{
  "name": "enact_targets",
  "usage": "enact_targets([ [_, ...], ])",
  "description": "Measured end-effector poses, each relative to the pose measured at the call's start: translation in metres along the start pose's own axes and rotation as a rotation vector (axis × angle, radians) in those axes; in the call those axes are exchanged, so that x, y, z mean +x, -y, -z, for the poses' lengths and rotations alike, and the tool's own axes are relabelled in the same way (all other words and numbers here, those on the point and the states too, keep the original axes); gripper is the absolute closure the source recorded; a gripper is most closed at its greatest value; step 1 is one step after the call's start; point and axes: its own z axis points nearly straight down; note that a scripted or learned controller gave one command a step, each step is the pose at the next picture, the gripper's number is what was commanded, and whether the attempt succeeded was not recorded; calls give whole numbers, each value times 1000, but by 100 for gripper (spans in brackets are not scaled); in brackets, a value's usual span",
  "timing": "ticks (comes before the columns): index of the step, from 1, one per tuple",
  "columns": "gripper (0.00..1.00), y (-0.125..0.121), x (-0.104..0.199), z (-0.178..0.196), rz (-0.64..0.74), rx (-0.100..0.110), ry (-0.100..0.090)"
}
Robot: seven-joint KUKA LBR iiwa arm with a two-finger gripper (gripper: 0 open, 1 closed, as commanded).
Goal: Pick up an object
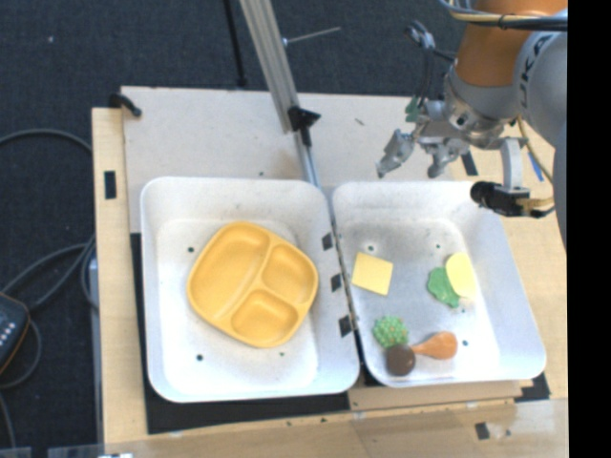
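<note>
gripper [417, 158] hangs over the back rim of the right bin [496, 256], fingers [392, 156] spread wide, nothing between them. no object picked yet.

candidates all sit in the right bin: yellow square [372, 274] near the left wall, flat on the floor; green piece [442, 286] touching a pale yellow piece [462, 276] toward the right; small green clump [389, 330], brown ball [399, 359] and orange drumstick [436, 345] bunched at the front. left bin [172, 256] holds a yellow divided tray [252, 282].

risks as i read it:
- yellow square looks thin and flat, so the fingers may close over it and come up with nothing.
- front cluster is tight. going for the ball or drumstick could nudge the neighbour or pinch two things at once, and the grip slips.
- green and pale yellow pieces touch, same double-grab problem.
- ball is round, likely to squirt out if the fingers land off centre.
- front items are close to the bin wall, so a finger could hit the rim on descent.
</note>
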Motion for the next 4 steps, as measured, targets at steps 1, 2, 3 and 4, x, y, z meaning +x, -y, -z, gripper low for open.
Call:
enact_targets([
  [1,0,0,0,0,0,0,1],
  [2,0,1,0,-63,-3,5,1],
  [3,0,-6,1,-122,0,5,1],
  [4,0,-5,-1,-166,-2,6,2],
])
